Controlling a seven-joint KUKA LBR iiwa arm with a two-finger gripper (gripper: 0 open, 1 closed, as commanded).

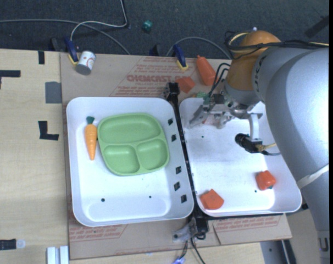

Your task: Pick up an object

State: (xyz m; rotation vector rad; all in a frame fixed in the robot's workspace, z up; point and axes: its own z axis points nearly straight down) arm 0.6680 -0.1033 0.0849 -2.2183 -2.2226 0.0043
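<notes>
Bins sit side by side on the cardboard-topped bench, and the arm [298,87] comes in from the right over the right bin [227,164]. The gripper [213,114] is up near that bin's far left corner, close to the divider between the two bins. Honestly can't tell if the claw is wide or narrow, it's a blur of grey metal and cables from this angle, and I don't see anything pinched in it.

Stuff in the right bin: an orange-red block [212,199] down by the near edge, close to the divider, and a smaller orange piece [265,180] near the right wall. Both are well apart from the gripper, with bare white floor between them, so the middle of that bin is pretty open. The block by the near edge doesn't have much room on its rim side though.

Left bin [78,197] has a green divided plate [134,143] taking up most of the middle, with a toy carrot [90,139] lying just beside its left edge, stem pointing away from the camera. The carrot is squeezed between plate and bin wall. The near strip of that bin is bare.

Outside the bins, an orange object [205,69] lies on the cardboard behind the right bin, and a small can [86,61] behind the left one.
</notes>
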